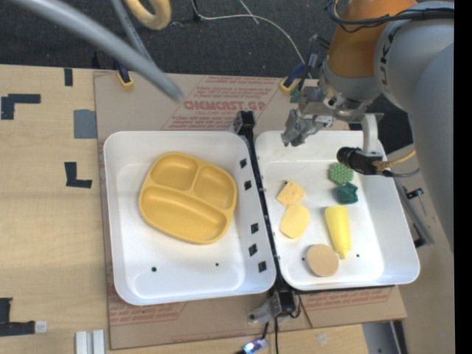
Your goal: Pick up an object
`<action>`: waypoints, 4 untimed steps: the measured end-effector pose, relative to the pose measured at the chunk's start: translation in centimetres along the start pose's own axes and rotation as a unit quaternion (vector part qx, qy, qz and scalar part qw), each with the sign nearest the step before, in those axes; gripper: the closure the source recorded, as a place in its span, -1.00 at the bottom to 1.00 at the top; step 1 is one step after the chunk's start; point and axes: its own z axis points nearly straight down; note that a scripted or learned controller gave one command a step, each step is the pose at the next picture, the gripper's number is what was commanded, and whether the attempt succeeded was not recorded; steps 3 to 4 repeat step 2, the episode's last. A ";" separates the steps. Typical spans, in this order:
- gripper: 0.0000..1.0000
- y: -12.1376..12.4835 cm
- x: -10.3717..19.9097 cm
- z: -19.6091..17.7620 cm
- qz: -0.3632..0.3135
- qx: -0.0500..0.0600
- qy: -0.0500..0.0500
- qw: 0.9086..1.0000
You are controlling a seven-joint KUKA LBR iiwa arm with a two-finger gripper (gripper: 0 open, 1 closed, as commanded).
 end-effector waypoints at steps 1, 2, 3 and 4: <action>1.00 0.4 5.6 -0.2 0.000 -0.001 0.000 1.000; 1.00 1.1 10.8 1.9 0.000 0.000 -0.001 1.000; 1.00 1.1 10.8 1.9 0.000 0.000 -0.001 1.000; 1.00 1.1 10.8 1.9 0.000 0.000 -0.001 1.000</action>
